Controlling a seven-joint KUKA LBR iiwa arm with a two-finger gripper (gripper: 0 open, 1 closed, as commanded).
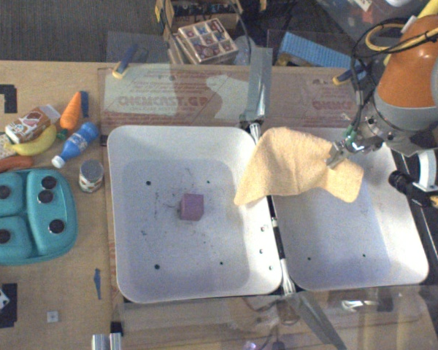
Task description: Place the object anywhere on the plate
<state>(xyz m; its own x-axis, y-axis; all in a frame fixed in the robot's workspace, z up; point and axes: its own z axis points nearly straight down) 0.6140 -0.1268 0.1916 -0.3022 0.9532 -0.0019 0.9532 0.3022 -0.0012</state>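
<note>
Over the right white bin (394, 268), the gripper (338, 155) pinches the right corner of a pale yellow cloth (292, 170), which hangs from its narrowed fingers and drapes leftward across the seam onto the left white bin (131, 268). No plate is evident. Left of the cloth, a small purple cube (192, 206) sits mid-bin; a teal moulded tray (29, 214) lies further left, outside both bins.

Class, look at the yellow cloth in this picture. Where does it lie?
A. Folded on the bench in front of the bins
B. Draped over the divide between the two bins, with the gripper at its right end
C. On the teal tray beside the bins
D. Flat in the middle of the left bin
B: the yellow cloth hangs across the ridge between the left bin and the right bin, and the gripper meets its right end.
</note>
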